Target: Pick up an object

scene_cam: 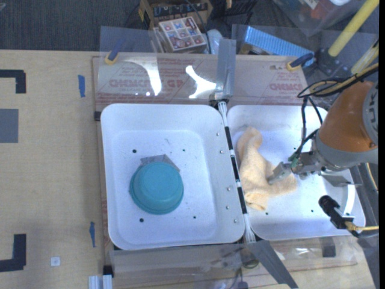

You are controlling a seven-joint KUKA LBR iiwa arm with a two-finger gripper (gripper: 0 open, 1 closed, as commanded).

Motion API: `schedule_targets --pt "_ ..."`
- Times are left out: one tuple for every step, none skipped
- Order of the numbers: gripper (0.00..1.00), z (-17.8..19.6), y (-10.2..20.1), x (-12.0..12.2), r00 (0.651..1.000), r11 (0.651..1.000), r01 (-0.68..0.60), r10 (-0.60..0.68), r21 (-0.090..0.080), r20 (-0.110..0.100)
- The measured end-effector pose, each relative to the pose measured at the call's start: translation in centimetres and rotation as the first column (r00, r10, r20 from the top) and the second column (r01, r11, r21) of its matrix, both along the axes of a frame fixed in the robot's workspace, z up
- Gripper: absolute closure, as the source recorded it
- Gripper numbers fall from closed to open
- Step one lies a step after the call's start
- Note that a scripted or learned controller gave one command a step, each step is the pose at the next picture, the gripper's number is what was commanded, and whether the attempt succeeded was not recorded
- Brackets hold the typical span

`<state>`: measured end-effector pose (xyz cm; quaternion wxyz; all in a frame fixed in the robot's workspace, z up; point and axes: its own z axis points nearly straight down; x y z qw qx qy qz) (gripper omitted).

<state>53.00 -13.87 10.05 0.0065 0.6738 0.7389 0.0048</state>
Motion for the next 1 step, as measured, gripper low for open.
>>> schedule_targets --pt "0.0 -0.92 1.99 0.45 0.995 0.995 -0.099 0.099 -0.004 -0.004"
